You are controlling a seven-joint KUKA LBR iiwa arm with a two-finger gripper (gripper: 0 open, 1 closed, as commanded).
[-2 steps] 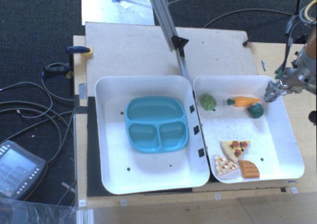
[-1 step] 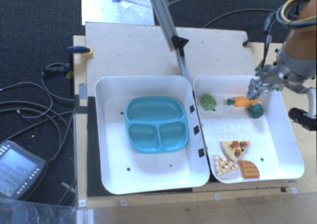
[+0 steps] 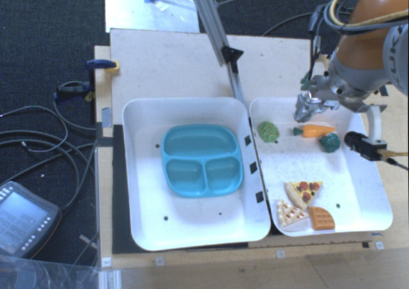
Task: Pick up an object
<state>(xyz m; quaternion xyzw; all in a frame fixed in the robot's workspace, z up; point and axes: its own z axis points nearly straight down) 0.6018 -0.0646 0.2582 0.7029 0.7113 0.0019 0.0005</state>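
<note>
My gripper (image 3: 307, 110) hangs over the far part of the right bin (image 3: 377, 208), just above and left of an orange carrot (image 3: 315, 131). A green leafy ball (image 3: 268, 132) lies to the gripper's lower left. A dark green round piece (image 3: 330, 142) sits right of the carrot. Near the bin's front lie a pizza slice (image 3: 303, 190), a pale sandwich wedge (image 3: 289, 214) and a brown waffle (image 3: 322, 218). I see nothing between the fingers.
The left bin (image 3: 144, 217) holds a blue three-compartment plate (image 3: 202, 160). A slanted metal pole (image 3: 211, 16) crosses above the bins' far edge. A black fitting (image 3: 363, 145) on the arm overhangs the right bin's right side.
</note>
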